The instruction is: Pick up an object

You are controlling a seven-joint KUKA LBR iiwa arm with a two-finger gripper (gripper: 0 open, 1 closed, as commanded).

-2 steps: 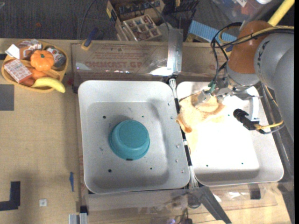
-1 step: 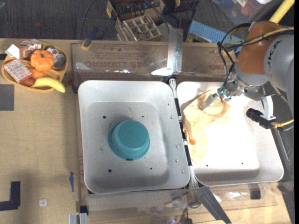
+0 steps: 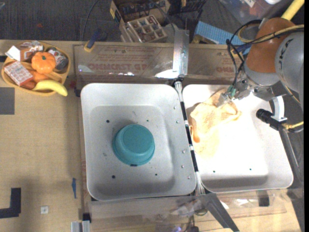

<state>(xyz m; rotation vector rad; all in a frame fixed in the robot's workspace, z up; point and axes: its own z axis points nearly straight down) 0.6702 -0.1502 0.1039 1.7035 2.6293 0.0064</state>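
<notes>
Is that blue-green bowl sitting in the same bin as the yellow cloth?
No, the teal bowl sits upside down in the left bin, while the yellow cloth lies in the right bin.

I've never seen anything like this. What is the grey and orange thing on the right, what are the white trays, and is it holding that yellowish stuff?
You are looking down from a fixed camera above a workbench. The grey and orange thing is a robot arm reaching in from the right. At its tip is a gripper with two fingers, for picking things up. The left bin holds an upturned teal bowl. The right bin holds a crumpled yellow cloth. The gripper sits at the cloth's upper edge, but the picture is too small to tell whether it has hold. A basket of toy food stands at far left.
</notes>
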